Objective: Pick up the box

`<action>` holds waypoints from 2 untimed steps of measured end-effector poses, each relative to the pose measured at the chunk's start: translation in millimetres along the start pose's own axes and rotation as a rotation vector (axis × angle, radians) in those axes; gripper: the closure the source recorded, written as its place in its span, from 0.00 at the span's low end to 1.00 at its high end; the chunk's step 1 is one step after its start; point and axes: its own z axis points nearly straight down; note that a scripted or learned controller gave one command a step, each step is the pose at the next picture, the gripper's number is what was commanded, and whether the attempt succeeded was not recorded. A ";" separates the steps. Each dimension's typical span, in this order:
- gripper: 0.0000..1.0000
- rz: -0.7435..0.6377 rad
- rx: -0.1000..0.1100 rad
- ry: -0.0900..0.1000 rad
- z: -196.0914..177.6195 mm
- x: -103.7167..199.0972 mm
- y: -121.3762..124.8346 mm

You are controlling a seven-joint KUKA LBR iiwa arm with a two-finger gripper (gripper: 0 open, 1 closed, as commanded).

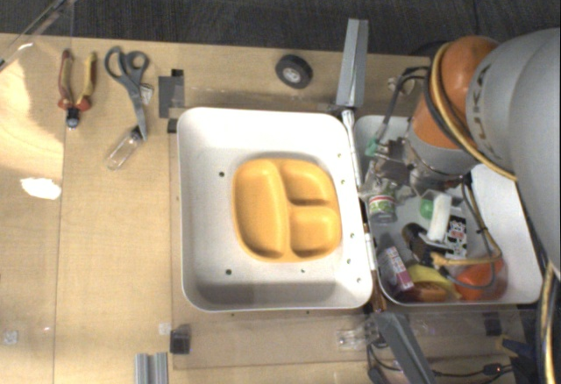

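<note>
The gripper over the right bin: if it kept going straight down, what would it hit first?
Probably the small can beneath the gripper, among the clutter in the right bin; depth is hard to judge from above.

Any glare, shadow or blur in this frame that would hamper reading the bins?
Camera view: bright glare washes out the bench at far left; the left bin is evenly lit with soft shadow along its near wall; the arm looms large and soft-edged, shading the cluttered right bin, where small items blur together.

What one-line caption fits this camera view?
KUKA arm reaching into the cluttered right bin, beside the left bin holding a yellow divided tray; scissors and pliers on the bench.
</note>
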 end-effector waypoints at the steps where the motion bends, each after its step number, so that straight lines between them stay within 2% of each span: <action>1: 1.00 0.017 -0.001 0.001 -27.6 -18.8 -40.0; 2: 1.00 -0.094 -0.001 -0.001 -35.0 -20.9 -28.2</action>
